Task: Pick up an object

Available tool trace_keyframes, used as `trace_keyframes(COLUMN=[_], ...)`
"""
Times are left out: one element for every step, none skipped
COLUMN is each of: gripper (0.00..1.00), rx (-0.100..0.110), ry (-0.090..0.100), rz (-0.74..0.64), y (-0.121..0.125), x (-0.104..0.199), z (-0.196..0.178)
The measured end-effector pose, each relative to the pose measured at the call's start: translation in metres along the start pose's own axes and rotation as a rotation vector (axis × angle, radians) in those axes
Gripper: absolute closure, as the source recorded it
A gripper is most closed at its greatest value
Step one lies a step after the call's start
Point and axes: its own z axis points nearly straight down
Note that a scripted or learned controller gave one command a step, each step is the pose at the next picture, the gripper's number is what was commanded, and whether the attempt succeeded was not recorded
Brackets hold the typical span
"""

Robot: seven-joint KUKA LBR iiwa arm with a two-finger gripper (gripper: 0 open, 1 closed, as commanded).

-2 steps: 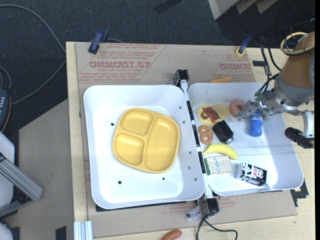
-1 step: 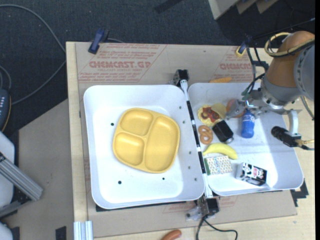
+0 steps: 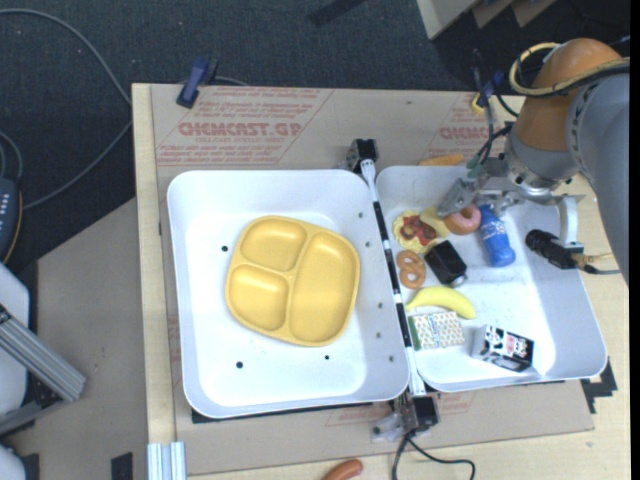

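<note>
The grey two-finger gripper (image 3: 470,203) hangs right over the pink frosted doughnut (image 3: 462,220), just beside the blue can (image 3: 495,240); its grip I cannot tell. Looks like the approach; next, lowering squarely onto the doughnut.

I see the jaws of the gripper (image 3: 468,206) low over a pink ring-shaped doughnut (image 3: 462,220). A yellow three-compartment plastic plate (image 3: 293,280) fills the left white bin (image 3: 190,268).
</note>
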Motion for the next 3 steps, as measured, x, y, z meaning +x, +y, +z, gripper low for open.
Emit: trace_keyframes(gripper=[1.00,1.00,1.00], rx=[-0.002,0.002,0.002], ry=[-0.002,0.002,0.002], rz=[-0.001,0.000,0.001], y=[0.001,0.005,-0.085], x=[0.000,0.059,0.104], z=[-0.010,-0.015,-0.100])
